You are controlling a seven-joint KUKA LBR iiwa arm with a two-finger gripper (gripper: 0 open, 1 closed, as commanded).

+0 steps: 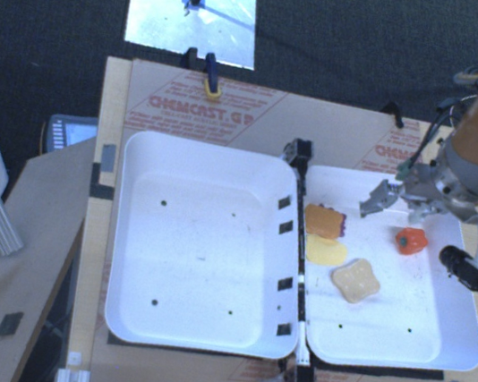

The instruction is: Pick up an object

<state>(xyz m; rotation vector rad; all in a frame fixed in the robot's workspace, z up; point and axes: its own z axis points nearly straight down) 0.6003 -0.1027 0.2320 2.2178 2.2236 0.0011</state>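
Red pepper (410, 241) lies just beside the gripper (381, 200), whose opening I cannot tell.

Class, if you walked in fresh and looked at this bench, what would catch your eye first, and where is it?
Probably the red pepper in the right bin, bright against the white. Beside it the end effector hangs over that bin's far side. Near the divider lie an orange-and-purple piece, a yellow slice and a tan piece.

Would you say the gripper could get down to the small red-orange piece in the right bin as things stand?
Probably yes: the gripper hangs just left of the small red-orange piece, which lies apart from the other items, nothing over it.
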